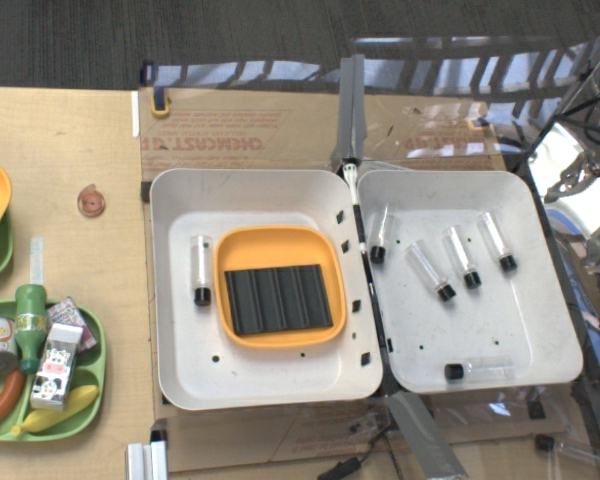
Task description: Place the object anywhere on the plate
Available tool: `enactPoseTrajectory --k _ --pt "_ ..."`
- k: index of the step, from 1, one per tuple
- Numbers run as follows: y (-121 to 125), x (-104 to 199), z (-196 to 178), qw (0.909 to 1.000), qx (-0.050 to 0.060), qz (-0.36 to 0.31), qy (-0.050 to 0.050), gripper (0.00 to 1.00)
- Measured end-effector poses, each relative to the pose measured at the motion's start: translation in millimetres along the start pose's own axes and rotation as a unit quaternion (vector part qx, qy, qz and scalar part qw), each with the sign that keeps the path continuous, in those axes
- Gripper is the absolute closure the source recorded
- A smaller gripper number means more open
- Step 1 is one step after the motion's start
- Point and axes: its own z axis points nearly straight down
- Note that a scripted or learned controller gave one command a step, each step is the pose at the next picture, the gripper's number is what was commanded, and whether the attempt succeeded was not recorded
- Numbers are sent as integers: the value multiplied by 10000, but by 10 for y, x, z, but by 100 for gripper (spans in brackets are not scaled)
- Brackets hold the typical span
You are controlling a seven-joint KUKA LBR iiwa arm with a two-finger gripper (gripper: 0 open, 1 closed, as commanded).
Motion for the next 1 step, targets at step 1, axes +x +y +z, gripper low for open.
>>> enactPoseTrajectory --k 1 --pt "6 25 32 9825 -7 -1862 1 0"
